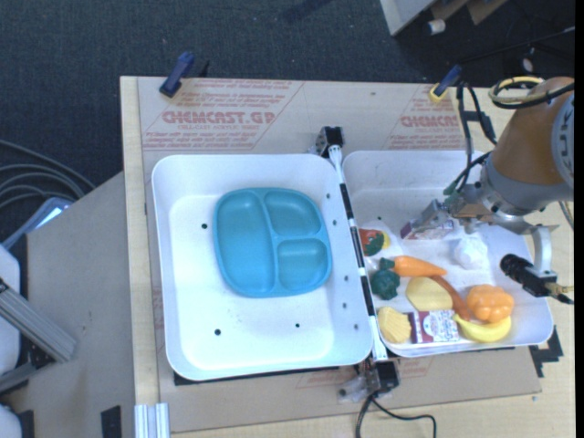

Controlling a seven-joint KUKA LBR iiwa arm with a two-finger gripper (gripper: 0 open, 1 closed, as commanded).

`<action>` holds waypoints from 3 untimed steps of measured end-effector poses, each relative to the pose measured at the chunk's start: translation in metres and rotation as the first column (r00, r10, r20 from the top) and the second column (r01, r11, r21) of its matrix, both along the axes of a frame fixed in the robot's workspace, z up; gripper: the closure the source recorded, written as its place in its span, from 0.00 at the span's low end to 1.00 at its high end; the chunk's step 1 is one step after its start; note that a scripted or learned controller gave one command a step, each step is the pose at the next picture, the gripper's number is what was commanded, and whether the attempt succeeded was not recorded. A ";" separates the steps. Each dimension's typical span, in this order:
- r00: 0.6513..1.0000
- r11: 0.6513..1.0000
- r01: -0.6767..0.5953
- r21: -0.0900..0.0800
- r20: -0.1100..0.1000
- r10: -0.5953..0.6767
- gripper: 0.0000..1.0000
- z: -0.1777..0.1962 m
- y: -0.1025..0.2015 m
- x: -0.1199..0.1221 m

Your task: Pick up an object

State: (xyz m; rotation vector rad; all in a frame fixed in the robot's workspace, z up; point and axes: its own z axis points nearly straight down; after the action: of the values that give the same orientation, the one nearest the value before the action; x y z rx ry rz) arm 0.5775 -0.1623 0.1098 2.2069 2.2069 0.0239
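A blue divided tray [272,242] lies in the left white bin [182,327]. The bench is a brown board [228,112] printed with red lettering, with blue clamps [175,74] at its far edge. Dark carpet [91,26] lies beyond, and grey cables [36,167] trail at left.

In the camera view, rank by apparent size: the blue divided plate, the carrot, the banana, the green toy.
1. blue divided plate, by far largest
2. banana and carrot: look alike in size, and the banana is partly covered, so unranked
3. green toy, smallest
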 end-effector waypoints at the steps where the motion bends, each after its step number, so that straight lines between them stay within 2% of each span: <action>1: 1.000 1.000 -0.001 0.003 -0.024 0.001 0.00 -0.012 0.010 -0.002; 2: 1.000 1.000 0.006 -0.007 -0.018 -0.006 0.00 -0.022 0.055 -0.016; 3: 1.000 1.000 0.000 0.002 -0.024 0.000 0.00 -0.024 0.060 0.041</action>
State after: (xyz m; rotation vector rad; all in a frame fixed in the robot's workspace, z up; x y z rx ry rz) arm 0.6182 -0.1026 0.0854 2.2200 2.2197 -0.0003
